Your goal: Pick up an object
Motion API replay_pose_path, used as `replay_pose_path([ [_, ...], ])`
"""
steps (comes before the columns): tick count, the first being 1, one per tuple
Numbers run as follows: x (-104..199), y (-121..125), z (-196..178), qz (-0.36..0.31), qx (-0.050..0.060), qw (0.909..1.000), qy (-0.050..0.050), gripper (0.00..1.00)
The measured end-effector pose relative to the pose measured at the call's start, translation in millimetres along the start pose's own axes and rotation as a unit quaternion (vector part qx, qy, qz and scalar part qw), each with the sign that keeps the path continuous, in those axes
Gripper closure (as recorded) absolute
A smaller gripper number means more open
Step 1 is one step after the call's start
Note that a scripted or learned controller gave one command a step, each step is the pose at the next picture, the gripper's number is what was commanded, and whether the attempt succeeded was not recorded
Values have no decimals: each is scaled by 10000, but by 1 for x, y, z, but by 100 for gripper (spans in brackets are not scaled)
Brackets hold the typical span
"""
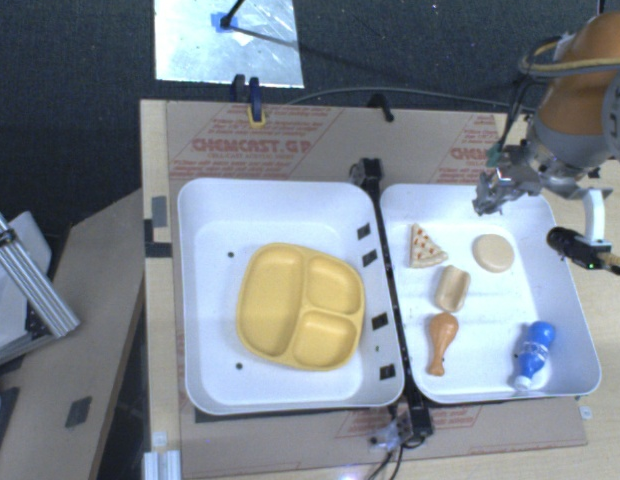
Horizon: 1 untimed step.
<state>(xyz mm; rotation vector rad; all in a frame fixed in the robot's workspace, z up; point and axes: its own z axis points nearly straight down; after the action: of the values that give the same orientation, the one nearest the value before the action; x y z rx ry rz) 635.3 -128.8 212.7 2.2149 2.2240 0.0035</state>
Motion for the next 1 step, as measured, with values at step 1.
replay_pose_path([
  [1,47,-4,3,-21,10,10000,7,100],
])
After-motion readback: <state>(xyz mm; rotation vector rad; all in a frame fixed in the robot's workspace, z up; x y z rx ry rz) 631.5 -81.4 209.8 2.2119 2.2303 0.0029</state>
